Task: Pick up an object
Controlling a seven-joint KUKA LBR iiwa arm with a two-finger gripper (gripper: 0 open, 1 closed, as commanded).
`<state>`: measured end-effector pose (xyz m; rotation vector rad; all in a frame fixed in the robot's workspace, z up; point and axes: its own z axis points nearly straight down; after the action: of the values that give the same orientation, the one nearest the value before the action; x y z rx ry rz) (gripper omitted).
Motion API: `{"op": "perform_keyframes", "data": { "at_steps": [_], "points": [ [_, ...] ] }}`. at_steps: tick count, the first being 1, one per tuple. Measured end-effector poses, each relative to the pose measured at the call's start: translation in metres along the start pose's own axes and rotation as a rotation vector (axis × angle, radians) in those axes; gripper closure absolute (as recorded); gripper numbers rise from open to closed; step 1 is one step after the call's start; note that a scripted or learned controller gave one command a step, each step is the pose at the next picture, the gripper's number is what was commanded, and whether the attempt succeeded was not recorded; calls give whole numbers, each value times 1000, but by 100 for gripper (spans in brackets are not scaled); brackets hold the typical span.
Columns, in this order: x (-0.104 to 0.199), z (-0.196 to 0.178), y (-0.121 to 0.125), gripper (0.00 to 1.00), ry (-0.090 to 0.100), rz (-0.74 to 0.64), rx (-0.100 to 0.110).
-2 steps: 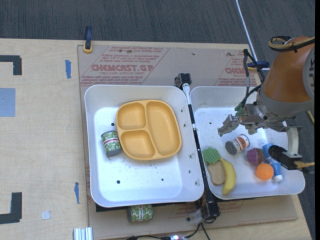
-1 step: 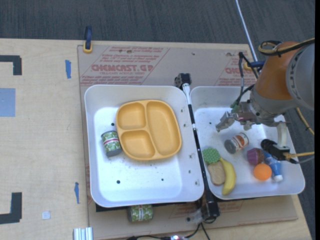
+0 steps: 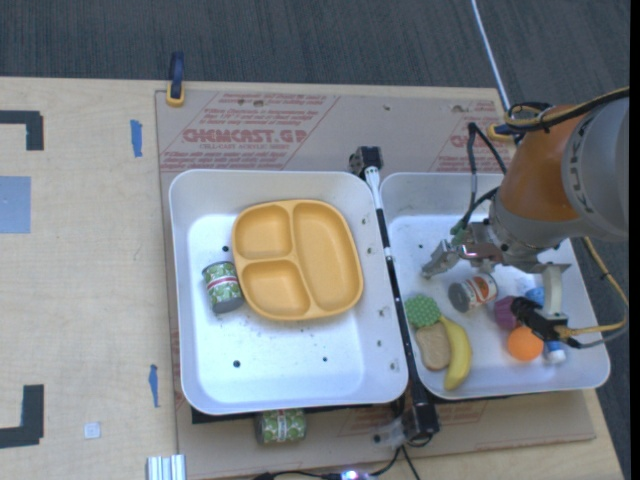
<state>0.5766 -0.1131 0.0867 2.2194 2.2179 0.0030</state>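
Two white bins are set side by side on the counter (image 3: 90, 268), as seen from the overhead camera.

Left bin (image 3: 200, 368): one yellow divided plate (image 3: 297, 259); one small green-labelled can (image 3: 222, 286) lying just beside the plate's left edge.

Right bin (image 3: 590, 373): one small jar (image 3: 472, 292) lying on its side; one green round piece (image 3: 422, 311); one tan flat piece (image 3: 433, 345); one banana (image 3: 458, 352); one purple piece (image 3: 505, 311); one orange ball (image 3: 524, 344).

Outside the bins: a second can (image 3: 281, 426) lies at the counter's front edge.

Arm (image 3: 560, 183): reached in over the right bin. The gripper (image 3: 465, 258) hangs just above the small jar; its jaws appear spread, with nothing seen between them.

Step in hand, as judged: descent onto a target, most likely the jar. The jaws should be centred across the jar's narrow width, not its length, and lowered fully before closing. The green piece lies near and could be nudged, so a straight vertical approach is advised. A round jar on its side may roll away; closure should be slow.
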Motion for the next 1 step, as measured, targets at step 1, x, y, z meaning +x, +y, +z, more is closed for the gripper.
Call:
{"op": "perform_keyframes", "data": {
  "at_steps": [1],
  "points": [
    [0,-11,2,100,-1,0,-5]
  ]
}}
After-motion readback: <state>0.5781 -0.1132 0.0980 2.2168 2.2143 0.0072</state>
